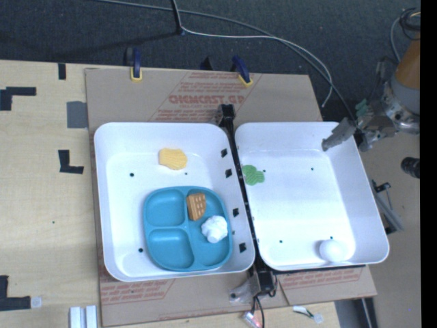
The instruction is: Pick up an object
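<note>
Green scrap (253, 175) left of pincer (339, 137)

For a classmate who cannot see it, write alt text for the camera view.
Two shallow white bins sit side by side: the left bin holds a blue divided tray with a waffle piece and white lump, plus a yellow piece; the right bin holds a green item and white ball. The gripper hovers at its far right rim.

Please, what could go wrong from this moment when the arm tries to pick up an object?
1. The white ball lies in the near corner of the right bin; the walls may block a grasp.
2. The green piece looks flat and lies beside the divider, so the gripper may slide over it.
</note>
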{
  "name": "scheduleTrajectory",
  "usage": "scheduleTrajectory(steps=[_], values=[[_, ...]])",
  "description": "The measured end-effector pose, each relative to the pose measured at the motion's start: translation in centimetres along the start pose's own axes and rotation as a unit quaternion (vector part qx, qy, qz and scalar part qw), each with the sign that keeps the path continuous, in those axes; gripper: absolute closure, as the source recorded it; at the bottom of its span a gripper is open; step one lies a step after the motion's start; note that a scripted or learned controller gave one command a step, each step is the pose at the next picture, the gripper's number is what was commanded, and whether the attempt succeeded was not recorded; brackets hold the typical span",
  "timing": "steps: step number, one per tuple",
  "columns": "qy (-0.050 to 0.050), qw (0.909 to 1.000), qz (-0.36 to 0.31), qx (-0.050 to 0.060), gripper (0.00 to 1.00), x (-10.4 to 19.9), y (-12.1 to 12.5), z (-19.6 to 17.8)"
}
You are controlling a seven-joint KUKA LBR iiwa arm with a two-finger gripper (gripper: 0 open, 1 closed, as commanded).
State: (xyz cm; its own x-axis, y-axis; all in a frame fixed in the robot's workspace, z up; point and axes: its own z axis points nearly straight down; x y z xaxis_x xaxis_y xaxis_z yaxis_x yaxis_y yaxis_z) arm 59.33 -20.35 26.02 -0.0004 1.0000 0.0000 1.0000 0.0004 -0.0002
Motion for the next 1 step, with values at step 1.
scheduleTrajectory(steps=[1], values=[[0.001,1.0000,-0.001,0.001,0.00,4.50,-3.98,0.69]])
